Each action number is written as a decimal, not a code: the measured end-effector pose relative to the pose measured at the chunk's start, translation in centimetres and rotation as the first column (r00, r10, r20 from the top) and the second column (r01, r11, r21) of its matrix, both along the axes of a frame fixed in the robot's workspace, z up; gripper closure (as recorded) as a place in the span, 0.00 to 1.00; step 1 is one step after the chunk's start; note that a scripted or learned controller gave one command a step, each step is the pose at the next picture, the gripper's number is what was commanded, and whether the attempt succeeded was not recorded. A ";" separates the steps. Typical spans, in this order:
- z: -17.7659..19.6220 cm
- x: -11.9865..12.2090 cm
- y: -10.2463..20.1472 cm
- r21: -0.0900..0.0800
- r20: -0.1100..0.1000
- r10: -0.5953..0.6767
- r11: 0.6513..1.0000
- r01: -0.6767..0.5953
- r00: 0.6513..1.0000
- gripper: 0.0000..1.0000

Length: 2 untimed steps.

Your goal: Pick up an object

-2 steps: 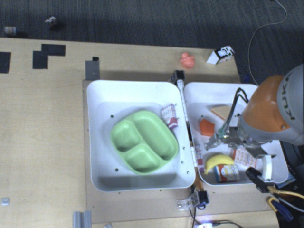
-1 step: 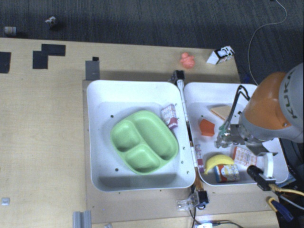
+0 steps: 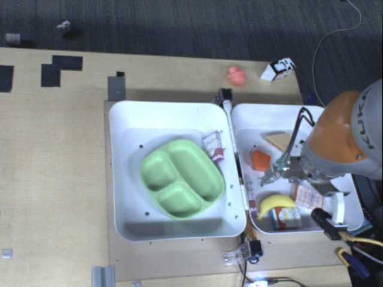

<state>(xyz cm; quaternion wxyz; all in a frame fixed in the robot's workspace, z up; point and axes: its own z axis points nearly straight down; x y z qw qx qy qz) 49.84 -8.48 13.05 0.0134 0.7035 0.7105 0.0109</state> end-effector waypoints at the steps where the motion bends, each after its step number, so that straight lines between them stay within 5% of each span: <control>1: -4.4 5.7 -1.0 0.004 -0.028 -0.005 1.000 0.005 1.000 0.00; 2: -4.3 0.5 -0.6 0.002 -0.023 -0.008 1.000 0.008 1.000 0.00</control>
